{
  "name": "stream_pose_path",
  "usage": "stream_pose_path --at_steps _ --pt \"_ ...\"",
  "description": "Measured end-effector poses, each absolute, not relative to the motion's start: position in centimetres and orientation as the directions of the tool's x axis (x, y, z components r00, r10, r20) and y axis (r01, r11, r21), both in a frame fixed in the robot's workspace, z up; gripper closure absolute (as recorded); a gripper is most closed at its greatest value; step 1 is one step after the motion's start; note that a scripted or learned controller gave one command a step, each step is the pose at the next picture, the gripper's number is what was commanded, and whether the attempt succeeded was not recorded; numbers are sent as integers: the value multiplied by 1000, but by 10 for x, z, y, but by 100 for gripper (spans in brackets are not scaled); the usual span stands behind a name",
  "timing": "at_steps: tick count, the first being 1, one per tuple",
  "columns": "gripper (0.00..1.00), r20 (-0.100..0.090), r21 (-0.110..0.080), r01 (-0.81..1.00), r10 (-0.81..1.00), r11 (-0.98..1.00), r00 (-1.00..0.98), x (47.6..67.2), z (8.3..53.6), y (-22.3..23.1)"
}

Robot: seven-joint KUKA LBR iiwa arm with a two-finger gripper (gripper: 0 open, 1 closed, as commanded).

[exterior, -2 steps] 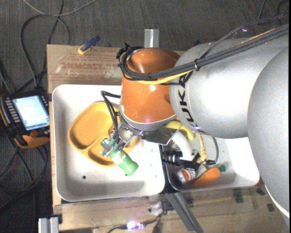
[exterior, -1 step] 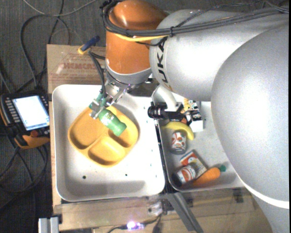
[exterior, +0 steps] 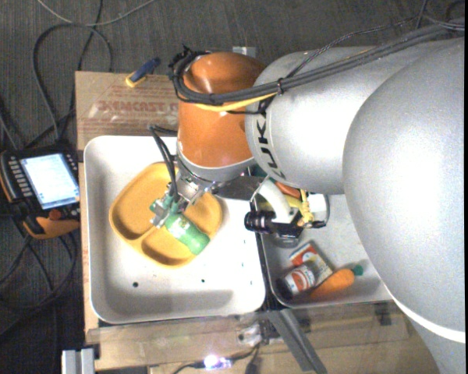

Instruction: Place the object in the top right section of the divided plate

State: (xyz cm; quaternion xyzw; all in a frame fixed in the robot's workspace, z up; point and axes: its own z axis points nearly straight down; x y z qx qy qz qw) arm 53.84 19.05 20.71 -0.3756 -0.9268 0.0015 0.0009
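A yellow divided plate (exterior: 137, 203) lies in the left white bin (exterior: 109, 287). My gripper (exterior: 166, 209) hangs over the plate's right half, just below the arm's orange band. A green, rounded object (exterior: 189, 236) sits right under the gripper, on the plate's lower right part near the rim. It touches or nearly touches the gripper's tip. The arm hides the plate's upper right part.
The right bin (exterior: 327, 302) holds a carrot (exterior: 334, 282) and a small red and white pack (exterior: 306, 265). A tablet (exterior: 48, 179) lies left of the bench. A blue and yellow tool (exterior: 142, 71) rests on the cardboard behind the bins. The grey arm covers the right half of the view.
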Motion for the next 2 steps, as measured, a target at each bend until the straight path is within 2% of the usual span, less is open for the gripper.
stream_pose_path --at_steps 1,2 --pt "100 -1 -1 520 520 854 -854 570 221 147" --pt "100 -2 1 378 378 926 -926 591 252 231"
